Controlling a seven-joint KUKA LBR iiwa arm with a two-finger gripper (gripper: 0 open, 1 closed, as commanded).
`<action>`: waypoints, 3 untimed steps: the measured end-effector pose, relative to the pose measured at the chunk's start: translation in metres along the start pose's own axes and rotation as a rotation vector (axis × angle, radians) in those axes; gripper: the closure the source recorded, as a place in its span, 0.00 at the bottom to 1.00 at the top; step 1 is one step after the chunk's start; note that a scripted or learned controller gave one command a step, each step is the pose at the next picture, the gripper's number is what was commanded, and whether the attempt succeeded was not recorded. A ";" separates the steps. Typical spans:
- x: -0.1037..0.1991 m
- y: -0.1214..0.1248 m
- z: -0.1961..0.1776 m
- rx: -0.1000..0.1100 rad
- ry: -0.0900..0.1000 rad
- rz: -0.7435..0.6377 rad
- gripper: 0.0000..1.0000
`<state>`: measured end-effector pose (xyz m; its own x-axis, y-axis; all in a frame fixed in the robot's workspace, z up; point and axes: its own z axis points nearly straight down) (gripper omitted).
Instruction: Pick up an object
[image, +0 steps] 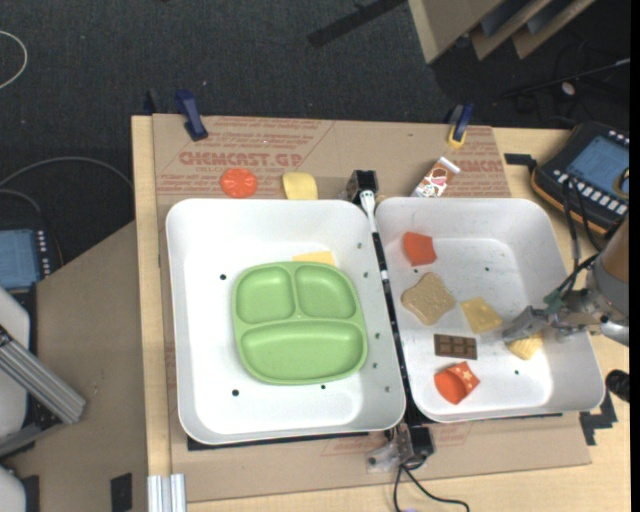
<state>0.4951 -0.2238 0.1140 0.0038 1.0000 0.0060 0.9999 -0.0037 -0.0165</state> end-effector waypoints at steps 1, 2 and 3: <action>0.047 0.042 0.024 -0.028 -0.010 -0.008 0.00; 0.103 0.068 0.029 -0.020 -0.006 -0.010 0.00; 0.111 0.003 0.031 -0.009 -0.003 -0.002 0.00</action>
